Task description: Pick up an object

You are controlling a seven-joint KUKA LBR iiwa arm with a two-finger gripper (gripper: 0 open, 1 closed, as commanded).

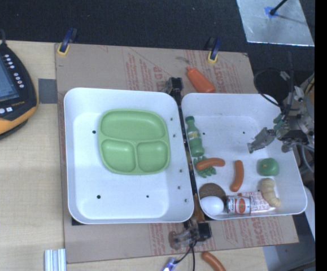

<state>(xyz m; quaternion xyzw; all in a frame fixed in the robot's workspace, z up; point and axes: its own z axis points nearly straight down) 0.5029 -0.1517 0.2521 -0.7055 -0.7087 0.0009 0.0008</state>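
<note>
While the gripper [265,140] hangs at the right of the frame over the right bin [225,109], whether its claw is apart or together cannot be told. Nothing looks gripped; this seems the approach step. Next it must descend onto something, perhaps the green pepper [267,166] just below.

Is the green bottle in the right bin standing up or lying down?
Lying down. The green bottle lies flat along the left wall of the right bin, its full side visible.

Red print repeated across cardboard sheet [152,66], too small to read. Red-and-white label on can [249,203], illegible.
</note>
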